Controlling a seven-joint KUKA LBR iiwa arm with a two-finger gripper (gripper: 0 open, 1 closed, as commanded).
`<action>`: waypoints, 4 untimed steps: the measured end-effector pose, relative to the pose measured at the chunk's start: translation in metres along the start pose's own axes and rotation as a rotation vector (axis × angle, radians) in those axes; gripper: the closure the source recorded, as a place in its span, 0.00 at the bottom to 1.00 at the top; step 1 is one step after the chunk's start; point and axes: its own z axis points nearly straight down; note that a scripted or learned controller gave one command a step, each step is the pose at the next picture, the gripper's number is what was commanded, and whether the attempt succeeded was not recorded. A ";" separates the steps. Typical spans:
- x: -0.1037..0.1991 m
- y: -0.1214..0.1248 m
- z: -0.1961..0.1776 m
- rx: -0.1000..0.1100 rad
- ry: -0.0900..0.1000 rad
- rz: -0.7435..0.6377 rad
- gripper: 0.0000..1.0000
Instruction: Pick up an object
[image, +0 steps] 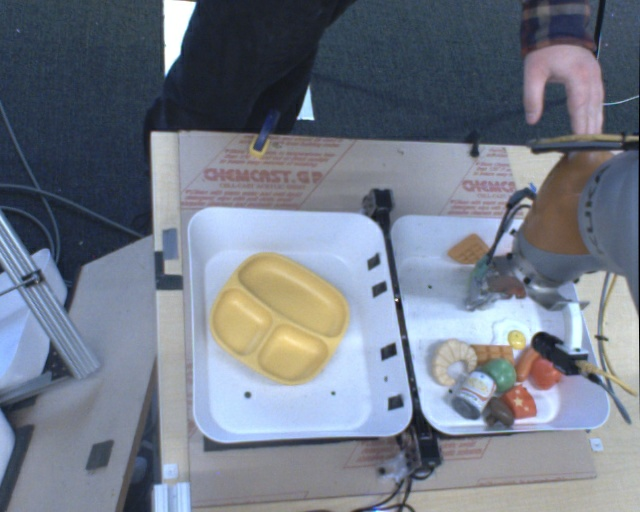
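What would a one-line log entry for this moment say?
hand: low in right bin | holding: unclear | toy food: piled at near edge | yellow tray: left bin

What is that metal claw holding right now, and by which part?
It cannot be told: the tool sits low in the right bin, and no object is visible between its tips.
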 end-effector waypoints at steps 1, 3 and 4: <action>-0.003 0.002 -0.007 -0.005 -0.002 0.003 0.00; 0.000 0.025 -0.005 -0.008 -0.002 0.001 0.00; -0.010 0.075 -0.006 -0.011 -0.003 0.000 0.00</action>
